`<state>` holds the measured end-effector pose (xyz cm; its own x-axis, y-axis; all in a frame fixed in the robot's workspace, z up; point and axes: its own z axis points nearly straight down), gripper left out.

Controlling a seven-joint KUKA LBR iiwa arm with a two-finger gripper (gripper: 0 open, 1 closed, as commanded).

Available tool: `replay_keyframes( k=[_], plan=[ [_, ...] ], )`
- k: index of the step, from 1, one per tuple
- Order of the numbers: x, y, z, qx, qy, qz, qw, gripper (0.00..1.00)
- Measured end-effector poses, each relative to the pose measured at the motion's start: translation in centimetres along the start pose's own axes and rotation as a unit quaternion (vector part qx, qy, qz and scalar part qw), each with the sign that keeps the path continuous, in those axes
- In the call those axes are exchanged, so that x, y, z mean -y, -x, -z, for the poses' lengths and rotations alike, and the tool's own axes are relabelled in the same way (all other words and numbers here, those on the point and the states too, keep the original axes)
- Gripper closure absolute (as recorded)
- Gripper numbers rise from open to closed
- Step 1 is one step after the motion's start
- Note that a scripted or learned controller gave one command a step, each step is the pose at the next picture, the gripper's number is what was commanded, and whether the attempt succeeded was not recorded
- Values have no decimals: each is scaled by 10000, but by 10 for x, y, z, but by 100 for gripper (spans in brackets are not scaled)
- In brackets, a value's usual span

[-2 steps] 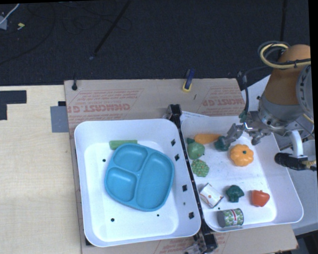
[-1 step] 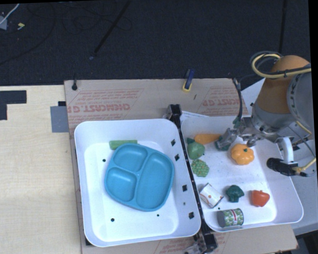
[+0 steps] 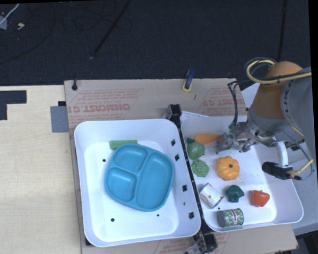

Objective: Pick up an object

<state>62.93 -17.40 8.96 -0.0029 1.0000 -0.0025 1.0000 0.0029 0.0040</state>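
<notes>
My gripper (image 3: 233,141) hangs over the back of the right bin (image 3: 291,207), on the grey arm reaching in from the right. Just below it in the view sits an orange toy pumpkin (image 3: 227,168). To its left lies an orange carrot-like piece (image 3: 207,138). Further left are a green pepper (image 3: 195,150) and a bumpy green ball (image 3: 200,168). Nearer the front are a white carton (image 3: 210,195), a dark green broccoli (image 3: 235,192), a red pepper (image 3: 260,197) and a small can (image 3: 230,217). I see nothing held in the gripper.
The left bin (image 3: 94,217) holds a blue divided plate (image 3: 139,176) with a green strip (image 3: 122,144) behind it. A black clamp line (image 3: 186,170) joins the two bins. Cables loop around the arm's wrist (image 3: 277,99) at the right.
</notes>
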Motion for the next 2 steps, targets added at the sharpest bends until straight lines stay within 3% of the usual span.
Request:
replay_keyframes(
  k=[1, 2],
  plan=[
    [2, 0, 9, -11, -29, -4, 10000, 100],
    [11, -1, 58, -12, -16, -42, 10000, 100]
  ],
)
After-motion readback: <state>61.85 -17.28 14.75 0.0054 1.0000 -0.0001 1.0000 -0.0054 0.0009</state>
